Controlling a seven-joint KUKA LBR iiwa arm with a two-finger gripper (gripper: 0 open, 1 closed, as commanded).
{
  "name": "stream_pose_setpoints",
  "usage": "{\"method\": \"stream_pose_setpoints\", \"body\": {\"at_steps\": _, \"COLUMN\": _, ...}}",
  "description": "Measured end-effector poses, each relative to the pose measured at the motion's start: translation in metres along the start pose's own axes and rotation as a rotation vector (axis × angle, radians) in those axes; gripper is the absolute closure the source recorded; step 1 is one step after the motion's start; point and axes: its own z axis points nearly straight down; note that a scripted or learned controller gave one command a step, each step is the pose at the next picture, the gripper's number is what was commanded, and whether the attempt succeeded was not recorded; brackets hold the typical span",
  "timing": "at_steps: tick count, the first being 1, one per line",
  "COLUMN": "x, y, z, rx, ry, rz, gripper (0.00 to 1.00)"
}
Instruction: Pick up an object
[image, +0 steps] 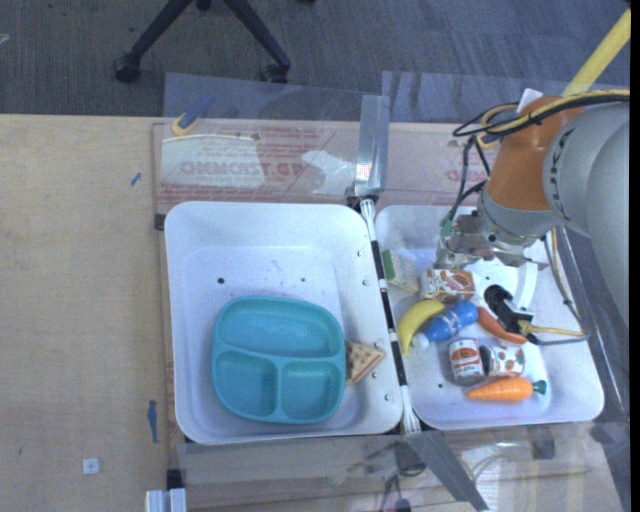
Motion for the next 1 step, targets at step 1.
{"method": "stream_pose_setpoints", "body": {"at_steps": 1, "x": 0.0149, "y": 0.0308, "z": 0.0046, "rx": 0.003, "ry": 0.001, "rz": -0.002, "gripper": 1.0}}
